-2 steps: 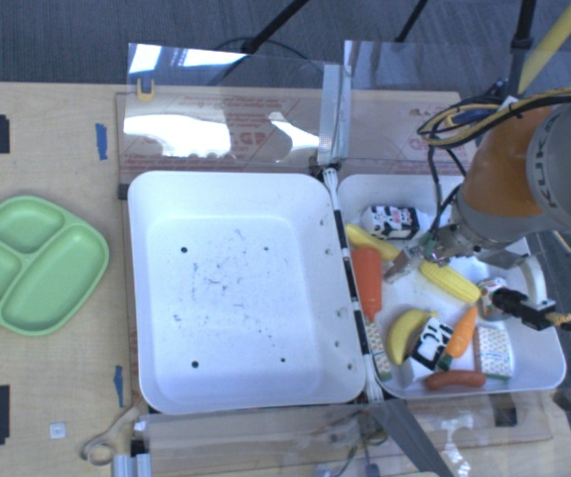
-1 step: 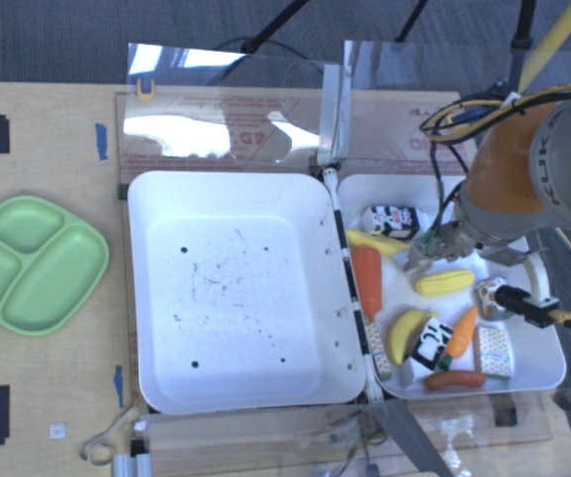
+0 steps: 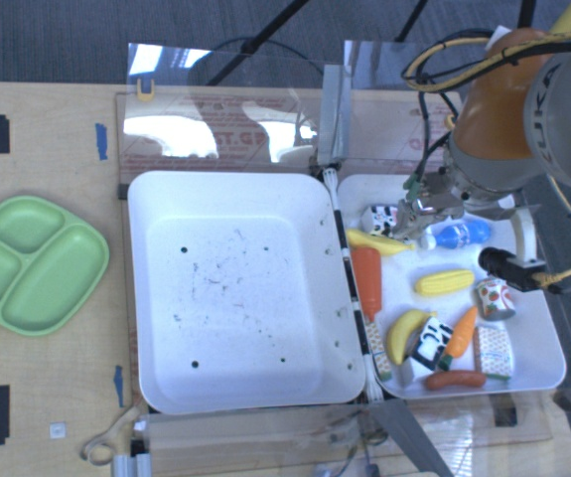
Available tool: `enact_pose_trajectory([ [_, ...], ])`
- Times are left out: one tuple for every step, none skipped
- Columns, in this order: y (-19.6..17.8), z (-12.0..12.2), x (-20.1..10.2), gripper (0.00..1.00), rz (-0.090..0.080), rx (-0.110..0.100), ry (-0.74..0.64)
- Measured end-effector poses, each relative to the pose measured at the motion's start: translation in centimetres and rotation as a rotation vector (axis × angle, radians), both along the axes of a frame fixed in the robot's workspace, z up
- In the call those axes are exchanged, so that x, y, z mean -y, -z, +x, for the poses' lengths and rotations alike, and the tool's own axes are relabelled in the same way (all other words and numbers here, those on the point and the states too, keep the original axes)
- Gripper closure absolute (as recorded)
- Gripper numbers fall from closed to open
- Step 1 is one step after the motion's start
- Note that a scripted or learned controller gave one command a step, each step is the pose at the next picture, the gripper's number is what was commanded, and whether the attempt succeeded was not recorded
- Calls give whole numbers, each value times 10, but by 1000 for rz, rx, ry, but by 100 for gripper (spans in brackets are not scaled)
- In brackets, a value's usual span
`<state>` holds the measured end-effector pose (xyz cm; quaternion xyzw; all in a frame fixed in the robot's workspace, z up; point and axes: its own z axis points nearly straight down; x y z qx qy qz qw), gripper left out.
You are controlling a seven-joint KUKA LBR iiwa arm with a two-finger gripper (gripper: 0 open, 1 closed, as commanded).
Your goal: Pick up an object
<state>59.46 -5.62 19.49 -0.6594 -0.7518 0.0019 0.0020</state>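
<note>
My gripper point(image 3: 427, 208) hangs over the back of the right bin point(image 3: 548, 361), below the arm's orange band. It sits just right of a black-and-white toy point(image 3: 380, 219) and just left of a blue bottle point(image 3: 457, 234). A yellow banana point(image 3: 375, 241) lies directly in front of it. Further forward lie a long orange carrot point(image 3: 366, 278), a corn cob point(image 3: 444, 283), a small can point(image 3: 494, 298), a yellow fruit point(image 3: 403, 335), a black-and-white block point(image 3: 432, 345), a small carrot point(image 3: 462, 332) and a red chili point(image 3: 454, 379). I see nothing held in the gripper.
The left bin point(image 3: 230, 281) stands beside the right one, with a raised divider point(image 3: 348, 266) between them. A green sectioned plate point(image 3: 32, 263) rests on the bench at far left. Clear panels point(image 3: 225, 117) rise behind the bins. Cables point(image 3: 464, 48) loop above the arm.
</note>
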Motion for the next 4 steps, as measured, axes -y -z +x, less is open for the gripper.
enact_pose_trajectory([
  [0,0,0,0,0,0,0],
  [101,-52,94,0,1,1,66],
  [90,-72,52,0,3,-3,-38],
  [108,-109,54,0,0,21,-217],
])
